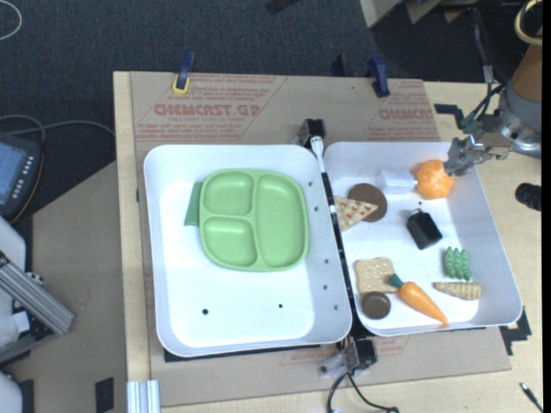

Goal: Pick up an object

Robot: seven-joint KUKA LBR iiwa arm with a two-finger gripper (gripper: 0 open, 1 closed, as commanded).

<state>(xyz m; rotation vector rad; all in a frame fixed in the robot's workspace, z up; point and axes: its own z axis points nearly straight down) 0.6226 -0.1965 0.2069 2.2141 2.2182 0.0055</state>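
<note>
Your end effector (459,155) is sitting over the upper right corner of the right bin (498,256), right up against the orange ball (433,180). It looks like the tips are touching the ball's top right side, but honestly the view is too small and cluttered there to say if the fingers are open, closed, or actually around it, so I can't tell. The ball itself seems to rest on the bin floor near the back wall.

The same bin also holds:
- a brown round disc (367,195) with a cracker-coloured wedge (354,212) overlapping its lower left, both near the divider between the bins
- a small black block (424,229) roughly mid-bin, tilted, below and just left of the ball
- a green spiky piece (456,262) toward the right wall, with a pale cone-ish piece (458,291) just below it
- a toy carrot (419,299) lying diagonally near the front, leafy end pointing up-left
- a tan square cracker (374,273) touching the carrot's leafy end, and a small dark brown round thing (375,305) just under it

The left bin (168,282) holds a green divided plate (254,219) with three compartments, sitting toward the back half. Both bins are on a cardboard sheet (215,101) clamped to the bench (86,231).
</note>
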